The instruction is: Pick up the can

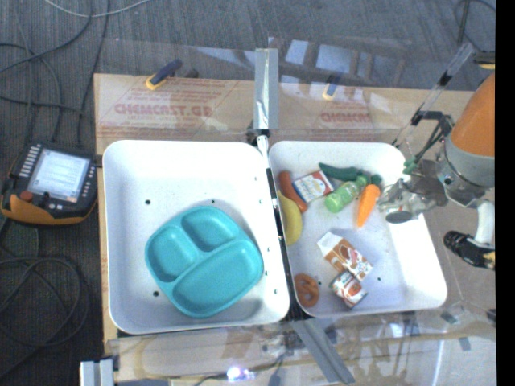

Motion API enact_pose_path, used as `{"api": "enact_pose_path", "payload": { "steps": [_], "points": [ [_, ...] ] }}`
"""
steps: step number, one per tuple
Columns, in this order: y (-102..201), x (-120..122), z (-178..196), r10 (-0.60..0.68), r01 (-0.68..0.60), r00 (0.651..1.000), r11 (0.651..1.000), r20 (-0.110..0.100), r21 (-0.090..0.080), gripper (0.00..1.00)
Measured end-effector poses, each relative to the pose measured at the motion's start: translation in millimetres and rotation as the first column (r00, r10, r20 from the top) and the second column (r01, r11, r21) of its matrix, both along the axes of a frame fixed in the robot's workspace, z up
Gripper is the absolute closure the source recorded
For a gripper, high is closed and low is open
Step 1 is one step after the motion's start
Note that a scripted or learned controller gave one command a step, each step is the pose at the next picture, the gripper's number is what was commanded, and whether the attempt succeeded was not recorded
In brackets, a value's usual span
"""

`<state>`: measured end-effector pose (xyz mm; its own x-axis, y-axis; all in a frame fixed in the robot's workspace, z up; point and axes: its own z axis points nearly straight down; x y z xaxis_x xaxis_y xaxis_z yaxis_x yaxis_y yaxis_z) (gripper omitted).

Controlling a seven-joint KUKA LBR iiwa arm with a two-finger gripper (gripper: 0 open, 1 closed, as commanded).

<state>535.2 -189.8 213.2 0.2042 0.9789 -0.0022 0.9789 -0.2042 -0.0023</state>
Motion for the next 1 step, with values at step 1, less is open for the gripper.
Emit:
{"api": "enact_pose_path", "payload": {
  "steps": [1],
  "points": [
    [-1.5,25.2,1.1,0.112,-0.112,0.994,0.994,-0.001,-0.002,1.0]
  ]
}}
